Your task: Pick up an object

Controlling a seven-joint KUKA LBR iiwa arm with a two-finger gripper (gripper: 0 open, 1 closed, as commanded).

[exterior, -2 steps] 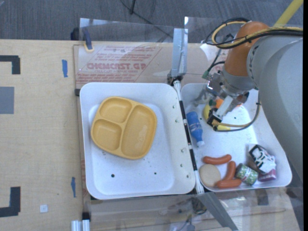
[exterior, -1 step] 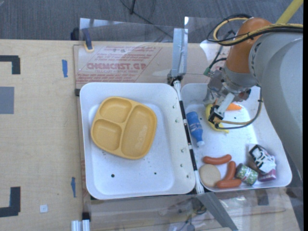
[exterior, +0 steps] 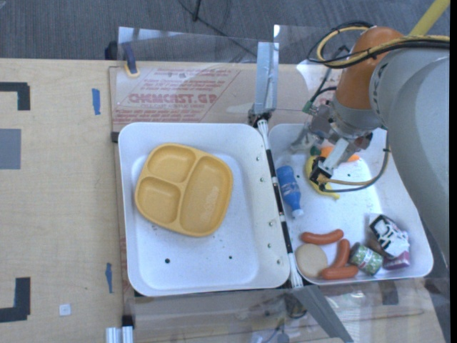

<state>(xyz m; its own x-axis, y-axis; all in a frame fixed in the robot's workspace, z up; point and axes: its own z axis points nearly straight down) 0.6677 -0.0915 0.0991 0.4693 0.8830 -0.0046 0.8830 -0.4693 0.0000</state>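
Observation:
My gripper (exterior: 305, 138) hangs low over the far end of the right bin (exterior: 410, 213), near its back left corner. The grey arm and the orange wrist band stand above it. A blue bottle (exterior: 289, 189) lies just in front and to the left of the gripper, along the bin's left wall. A small orange thing (exterior: 351, 158) peeks out beside the wrist. At the near end lie three red sausages (exterior: 323, 237), a tan round slice (exterior: 310, 261), a green can (exterior: 367, 259) and a black-and-white packet (exterior: 389, 236). Nothing shows between the gripper and any object.
The left bin (exterior: 243, 263) holds a yellow divided plate (exterior: 184, 189) toward its far left. A raised ridge with clips separates the two bins. A clear sheet with red lettering (exterior: 175, 95) lies behind the left bin.

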